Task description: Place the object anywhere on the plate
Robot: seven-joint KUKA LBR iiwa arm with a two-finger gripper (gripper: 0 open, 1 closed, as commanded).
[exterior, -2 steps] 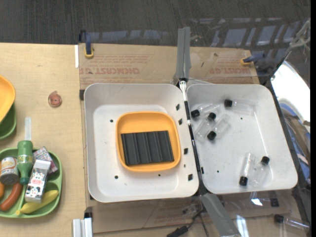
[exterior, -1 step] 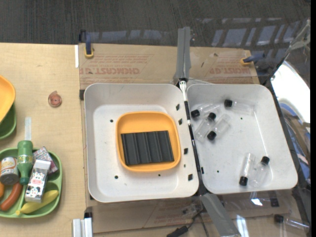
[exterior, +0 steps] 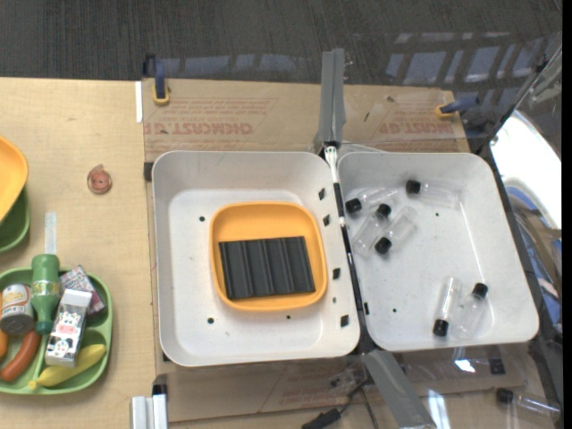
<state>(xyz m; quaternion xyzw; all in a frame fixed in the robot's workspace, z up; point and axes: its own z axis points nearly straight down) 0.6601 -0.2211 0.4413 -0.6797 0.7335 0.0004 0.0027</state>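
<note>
Nearest you, at about 7 o'clock, a green tray [exterior: 89,365] sits on the wooden bench [exterior: 71,123]. It carries one green bottle [exterior: 44,290], one small can [exterior: 14,301], one sausage [exterior: 20,356], one banana [exterior: 76,365], one white carton [exterior: 64,329] and a packet that is half hidden.

At 9 o'clock, cut by the edge, you see one yellow dish [exterior: 7,181] stacked in a green one. One small pink disc [exterior: 100,180] lies alone towards 10 o'clock.

Two white bins stand side by side, touching. In the left bin [exterior: 179,329] lies one orange plate [exterior: 268,220], roughly central. One black ribbed block [exterior: 268,267] rests flat on it, filling most of the plate's well.

In the right bin [exterior: 500,239] you can count six black caps on clear vials: four clustered [exterior: 382,246] towards that bin's 10 o'clock, two [exterior: 440,328] towards its 5 o'clock.

You cannot tell how the gripper stands.

Under the bins lies a sheet of printed cardboard [exterior: 214,114], held by one clamp [exterior: 159,92] at 11 o'clock and one at 1 o'clock. Beyond it, at 12 o'clock, the floor [exterior: 268,16] is dark carpet.
</note>
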